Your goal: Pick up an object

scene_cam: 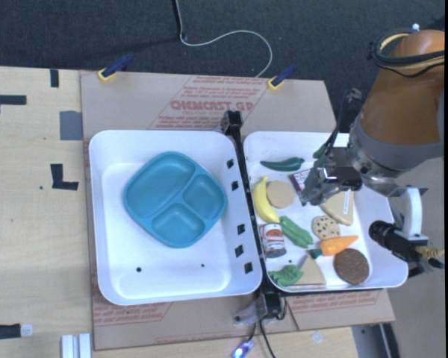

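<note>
Right bin [373,278]: hand [317,192] low over toy food.

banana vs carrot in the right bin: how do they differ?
The banana is yellow and curved; the carrot is orange and straight, tapering to a point. The banana runs top to bottom beside the divider on the bin's left side; the carrot lies nearly crosswise toward the bin's lower right. The banana looks longer. Both are toy foods lying flat in the right bin.
</note>
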Action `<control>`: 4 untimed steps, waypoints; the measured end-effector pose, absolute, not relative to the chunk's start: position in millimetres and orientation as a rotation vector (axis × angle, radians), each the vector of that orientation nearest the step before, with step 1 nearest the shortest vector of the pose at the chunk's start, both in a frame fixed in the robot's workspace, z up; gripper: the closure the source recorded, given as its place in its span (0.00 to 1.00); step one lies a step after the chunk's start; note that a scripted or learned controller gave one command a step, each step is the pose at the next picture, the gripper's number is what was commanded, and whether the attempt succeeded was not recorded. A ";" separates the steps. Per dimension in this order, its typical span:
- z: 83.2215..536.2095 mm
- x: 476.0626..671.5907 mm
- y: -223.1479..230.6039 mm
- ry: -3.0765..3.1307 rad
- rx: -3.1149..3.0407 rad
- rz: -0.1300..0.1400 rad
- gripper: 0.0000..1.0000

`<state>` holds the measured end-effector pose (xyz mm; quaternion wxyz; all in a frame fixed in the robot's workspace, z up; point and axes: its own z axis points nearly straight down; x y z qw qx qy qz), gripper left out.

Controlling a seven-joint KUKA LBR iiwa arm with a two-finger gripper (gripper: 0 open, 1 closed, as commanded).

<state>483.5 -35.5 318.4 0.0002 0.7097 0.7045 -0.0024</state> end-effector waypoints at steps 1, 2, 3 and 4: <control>225.8 481.9 4.9 2.232 2.225 -0.015 1.00; 197.7 540.2 2.2 2.225 2.220 -0.007 1.00; 419.1 526.4 30.4 2.221 2.209 0.016 1.00; 429.2 482.7 59.0 2.228 2.217 -0.004 1.00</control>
